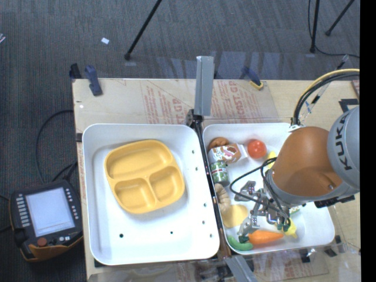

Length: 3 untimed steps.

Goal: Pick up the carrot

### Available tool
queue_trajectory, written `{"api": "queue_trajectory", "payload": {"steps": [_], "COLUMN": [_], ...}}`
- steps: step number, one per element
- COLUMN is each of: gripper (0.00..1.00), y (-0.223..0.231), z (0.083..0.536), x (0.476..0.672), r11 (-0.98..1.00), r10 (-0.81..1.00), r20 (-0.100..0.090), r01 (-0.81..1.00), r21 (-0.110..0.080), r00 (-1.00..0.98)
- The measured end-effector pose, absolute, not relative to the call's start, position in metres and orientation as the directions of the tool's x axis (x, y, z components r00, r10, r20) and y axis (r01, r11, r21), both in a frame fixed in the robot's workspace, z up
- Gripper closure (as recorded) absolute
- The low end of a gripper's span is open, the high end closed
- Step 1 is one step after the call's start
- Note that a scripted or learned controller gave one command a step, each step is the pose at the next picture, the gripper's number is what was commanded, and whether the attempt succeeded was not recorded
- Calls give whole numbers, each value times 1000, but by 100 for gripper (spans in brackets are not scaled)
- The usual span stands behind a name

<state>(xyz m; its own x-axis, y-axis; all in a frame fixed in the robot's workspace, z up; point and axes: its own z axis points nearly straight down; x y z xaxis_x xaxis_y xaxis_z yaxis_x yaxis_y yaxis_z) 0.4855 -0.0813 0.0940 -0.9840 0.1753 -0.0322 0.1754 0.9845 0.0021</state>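
Observation:
The orange carrot (265,237) lies on its side near the front edge of the right bin (320,231), its green end pointing left. My gripper (264,218) hangs just above the carrot, under the orange wrist band of the arm (302,163), which reaches in from the right. The gripper's body hides the carrot's upper edge, and I see no gap between the two.
A yellow divided tray (144,175) sits in the left bin (97,228). The right bin also holds a red tomato (256,148), a small printed cup (225,153), a green can (219,172), a pale yellow piece (234,215) and a green item (244,244) beside the carrot.

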Motion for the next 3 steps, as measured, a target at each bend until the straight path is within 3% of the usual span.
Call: {"api": "queue_trajectory", "payload": {"steps": [3], "gripper": [0], "y": [-83], "z": [94], "x": [485], "r11": [975], "r10": [222], "r20": [-30], "r01": [222], "r21": [3], "r00": [-975]}}
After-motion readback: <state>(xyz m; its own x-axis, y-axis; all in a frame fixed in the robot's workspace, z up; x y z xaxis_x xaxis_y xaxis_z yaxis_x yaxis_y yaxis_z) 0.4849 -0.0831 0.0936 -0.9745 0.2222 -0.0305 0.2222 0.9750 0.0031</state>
